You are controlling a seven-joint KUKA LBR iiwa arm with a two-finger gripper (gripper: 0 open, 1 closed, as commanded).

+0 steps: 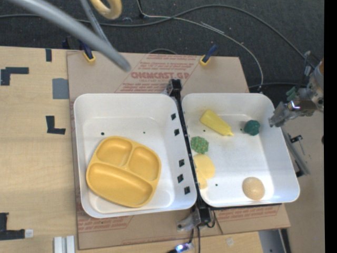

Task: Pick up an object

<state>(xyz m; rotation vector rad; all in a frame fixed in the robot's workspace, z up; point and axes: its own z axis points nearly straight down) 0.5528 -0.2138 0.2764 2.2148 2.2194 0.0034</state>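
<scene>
The right bin [274,157] holds several small objects: a yellow wedge-shaped piece [215,123], a dark green ball [251,127], a green broccoli-like piece [199,144], a pale yellow round piece [203,168] and a beige egg-like ball [253,188]. My gripper [288,109] hangs at the right edge of the view, just outside the right bin's far right rim and to the right of the green ball. Nothing shows between its fingers.
The left bin [84,115] holds a yellow divided plate [124,171]. Both bins rest on a cardboard sheet [158,73] held by two clamps at the back. A grey hose [63,17] crosses the top left, and cables trail over the dark floor behind.
</scene>
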